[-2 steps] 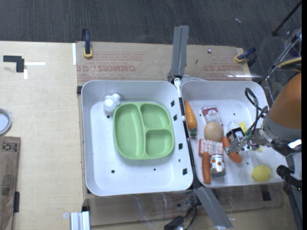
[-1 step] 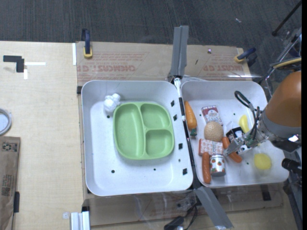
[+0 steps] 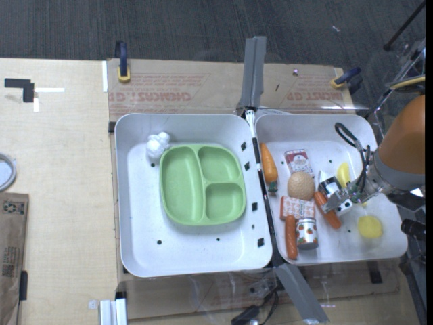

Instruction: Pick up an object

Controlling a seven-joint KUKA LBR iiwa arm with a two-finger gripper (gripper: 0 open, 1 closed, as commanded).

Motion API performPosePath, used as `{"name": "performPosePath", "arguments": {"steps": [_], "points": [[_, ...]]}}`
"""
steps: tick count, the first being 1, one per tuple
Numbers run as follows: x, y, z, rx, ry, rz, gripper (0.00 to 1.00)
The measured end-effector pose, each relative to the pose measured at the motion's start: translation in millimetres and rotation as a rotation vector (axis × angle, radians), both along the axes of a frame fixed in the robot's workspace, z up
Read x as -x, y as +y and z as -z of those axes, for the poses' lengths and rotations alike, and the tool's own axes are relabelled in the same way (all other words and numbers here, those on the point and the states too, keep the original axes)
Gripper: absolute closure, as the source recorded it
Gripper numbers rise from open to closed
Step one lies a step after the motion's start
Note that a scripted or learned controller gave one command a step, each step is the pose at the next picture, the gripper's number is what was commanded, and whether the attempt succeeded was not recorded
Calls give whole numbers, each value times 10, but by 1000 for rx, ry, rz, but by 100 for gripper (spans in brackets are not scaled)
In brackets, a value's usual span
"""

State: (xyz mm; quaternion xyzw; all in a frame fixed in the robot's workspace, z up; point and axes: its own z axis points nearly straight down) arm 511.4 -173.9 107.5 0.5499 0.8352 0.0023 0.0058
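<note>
Fingers (image 3: 336, 202) state unclear, low in right bin (image 3: 389, 246) among toy food; green tray (image 3: 203, 183) in left bin (image 3: 135, 202).

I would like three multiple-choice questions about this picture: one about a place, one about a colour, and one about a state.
1. Where does the green tray lie?
A. in the left bin
B. in the right bin
C. on the bench outside the bins

2. What colour is the ball in the right bin?
A. blue
B. yellow
C. black

3. How does the can lie relative to the gripper?
A. between its fingers
B. apart from it, on the bin floor
C. lifted above the bin

Answers:
1 A, the tray fills the middle of the left bin.
2 B, it is plainly yellow.
3 B, the can rests left of and below the gripper.
</note>
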Motion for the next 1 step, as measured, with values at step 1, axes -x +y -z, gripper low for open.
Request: {"name": "performPosePath", "arguments": {"steps": [1], "points": [[-886, 674, -835, -2, 11, -2, 100]]}}
